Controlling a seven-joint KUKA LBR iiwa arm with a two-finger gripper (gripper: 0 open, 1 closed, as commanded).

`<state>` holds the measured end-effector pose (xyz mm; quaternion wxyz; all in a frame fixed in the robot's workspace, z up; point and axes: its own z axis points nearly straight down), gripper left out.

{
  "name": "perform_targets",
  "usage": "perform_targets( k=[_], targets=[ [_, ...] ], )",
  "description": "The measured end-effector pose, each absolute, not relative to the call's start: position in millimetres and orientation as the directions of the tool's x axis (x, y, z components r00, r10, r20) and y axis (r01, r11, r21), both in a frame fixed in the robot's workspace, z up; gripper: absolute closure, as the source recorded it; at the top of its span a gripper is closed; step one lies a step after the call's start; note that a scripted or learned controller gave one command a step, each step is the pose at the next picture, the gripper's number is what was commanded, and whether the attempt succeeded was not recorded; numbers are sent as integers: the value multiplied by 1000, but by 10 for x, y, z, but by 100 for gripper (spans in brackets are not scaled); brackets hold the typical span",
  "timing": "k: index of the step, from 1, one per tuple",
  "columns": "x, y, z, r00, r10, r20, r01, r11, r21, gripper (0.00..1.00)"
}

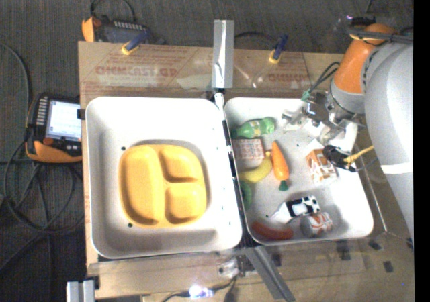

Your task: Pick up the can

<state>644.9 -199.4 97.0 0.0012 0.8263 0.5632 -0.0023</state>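
Note:
The can is small and silver-grey with a red label. It lies on its side near the front right corner of the right bin, between a black-and-white toy and a brown sausage. My gripper hangs over the back right part of the same bin, well behind the can and apart from it. An orange-and-white carton lies between the gripper and the can. Nothing shows in the gripper.
The right bin also holds a green bottle, a printed packet, a banana, a carrot and a dark green piece. A yellow divided tray sits in the left bin. The arm covers the right bin's right side.

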Motion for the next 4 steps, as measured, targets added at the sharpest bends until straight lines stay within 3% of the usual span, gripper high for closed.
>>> perform_targets(
  k=[1, 2, 3, 4],
  targets=[
    [6662, -1819, 880, 407, 913, -10, 913, -407, -6, 0],
    [5637, -2041, 928, 244, 970, 10, 970, -244, 12, 0],
    [6447, -2020, 902, 290, 957, 8, 957, -290, 9, 0],
    [6269, -2029, 916, 312, 950, 9, 950, -312, 13, 0]
  ],
)
